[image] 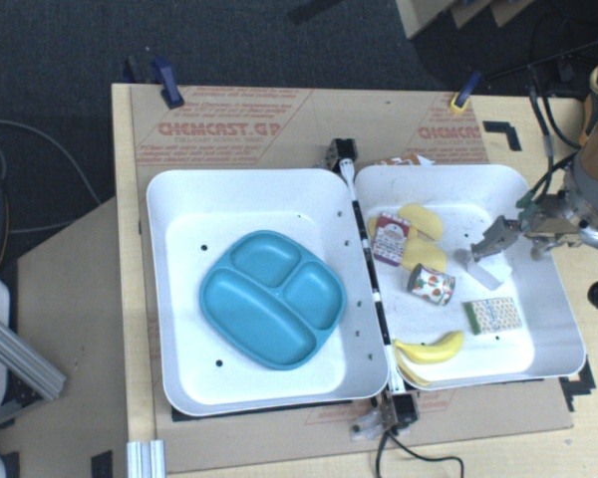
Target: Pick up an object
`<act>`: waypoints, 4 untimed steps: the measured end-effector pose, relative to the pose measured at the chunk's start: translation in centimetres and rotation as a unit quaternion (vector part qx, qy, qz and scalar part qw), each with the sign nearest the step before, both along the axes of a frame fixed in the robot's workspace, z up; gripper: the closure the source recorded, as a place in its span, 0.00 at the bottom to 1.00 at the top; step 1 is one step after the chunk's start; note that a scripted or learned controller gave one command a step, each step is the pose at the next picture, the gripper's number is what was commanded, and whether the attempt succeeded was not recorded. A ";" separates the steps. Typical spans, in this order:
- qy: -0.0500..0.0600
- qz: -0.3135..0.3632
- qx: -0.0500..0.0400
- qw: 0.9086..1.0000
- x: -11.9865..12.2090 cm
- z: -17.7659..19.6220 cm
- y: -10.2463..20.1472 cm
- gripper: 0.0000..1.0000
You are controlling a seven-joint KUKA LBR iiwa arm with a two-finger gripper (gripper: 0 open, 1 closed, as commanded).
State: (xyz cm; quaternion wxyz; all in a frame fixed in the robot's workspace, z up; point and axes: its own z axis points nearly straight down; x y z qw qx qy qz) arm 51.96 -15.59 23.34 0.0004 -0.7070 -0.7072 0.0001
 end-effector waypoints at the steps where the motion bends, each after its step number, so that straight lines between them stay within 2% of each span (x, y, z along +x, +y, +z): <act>1: 0.001 0.000 0.000 1.000 0.2 -13.5 5.2 0.00; 2: -0.001 0.000 0.000 1.000 2.9 -14.9 5.2 0.00; 3: -0.003 -0.001 -0.001 1.000 3.0 -13.8 5.2 1.00; 4: -0.003 -0.001 -0.001 1.000 3.0 -13.8 5.2 0.00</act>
